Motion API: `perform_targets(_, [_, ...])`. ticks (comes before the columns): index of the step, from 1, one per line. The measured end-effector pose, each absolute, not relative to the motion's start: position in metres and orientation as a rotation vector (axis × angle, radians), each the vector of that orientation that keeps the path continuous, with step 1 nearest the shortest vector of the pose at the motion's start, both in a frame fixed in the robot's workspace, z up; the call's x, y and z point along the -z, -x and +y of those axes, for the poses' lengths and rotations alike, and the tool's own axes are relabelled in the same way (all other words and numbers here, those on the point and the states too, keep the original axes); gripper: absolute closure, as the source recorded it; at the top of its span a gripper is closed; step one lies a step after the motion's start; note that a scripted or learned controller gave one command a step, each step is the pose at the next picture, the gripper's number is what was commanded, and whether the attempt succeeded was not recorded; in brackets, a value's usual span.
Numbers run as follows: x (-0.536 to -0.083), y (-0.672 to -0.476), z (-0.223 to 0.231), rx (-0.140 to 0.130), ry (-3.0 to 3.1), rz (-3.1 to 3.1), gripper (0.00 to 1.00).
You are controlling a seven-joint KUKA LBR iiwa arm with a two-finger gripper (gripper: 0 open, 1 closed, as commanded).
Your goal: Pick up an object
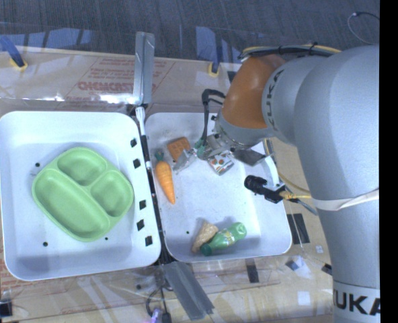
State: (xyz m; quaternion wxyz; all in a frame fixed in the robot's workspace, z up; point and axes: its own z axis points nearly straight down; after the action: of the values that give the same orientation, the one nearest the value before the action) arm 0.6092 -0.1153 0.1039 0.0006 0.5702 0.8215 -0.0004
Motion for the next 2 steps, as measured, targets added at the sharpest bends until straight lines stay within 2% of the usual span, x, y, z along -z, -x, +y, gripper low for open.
perform_targets(1, [-0.093, -0.658, -0.110, 0.000, -1.558, 2.726, 0.00])
perform_targets(2, [-0.105, -0.658, -0.110, 0.001, -1.551, 2.729, 1.00])
